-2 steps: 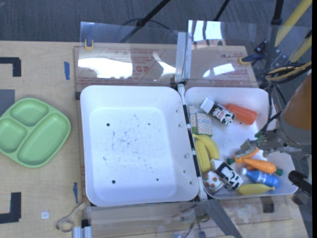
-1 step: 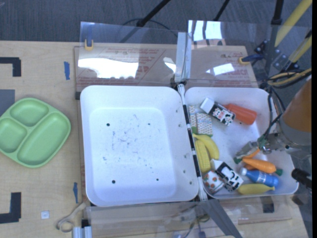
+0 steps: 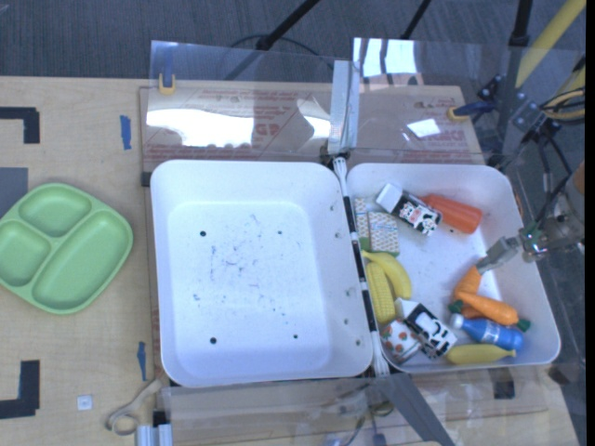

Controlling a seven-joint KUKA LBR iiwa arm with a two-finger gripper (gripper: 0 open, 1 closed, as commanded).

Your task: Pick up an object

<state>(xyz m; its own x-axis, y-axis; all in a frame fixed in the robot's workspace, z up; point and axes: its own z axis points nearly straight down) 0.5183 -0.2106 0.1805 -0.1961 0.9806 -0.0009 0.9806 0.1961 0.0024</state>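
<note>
The right bin (image 3: 530, 277) holds several toys. An orange carrot-like piece (image 3: 456, 214) and a black-and-white cow-patterned block (image 3: 410, 210) lie at its far side, with a patterned box (image 3: 379, 233) beside them. Yellow bananas (image 3: 390, 275) and a corn cob (image 3: 381, 297) lie along the left wall. Near the front sit a second cow-patterned block (image 3: 429, 329), a blue bottle (image 3: 489, 334), an orange carrot (image 3: 485, 307) and another banana (image 3: 477, 353). My gripper (image 3: 495, 254) reaches in from the right, low over the bin floor just above the orange carrot.
The left bin (image 3: 186, 193) stands next to the right one, sharing a middle wall. A green divided plate (image 3: 63, 247) rests on the wooden bench at far left. Clear panels stand behind both bins. Tripod legs and cables crowd the right side.
</note>
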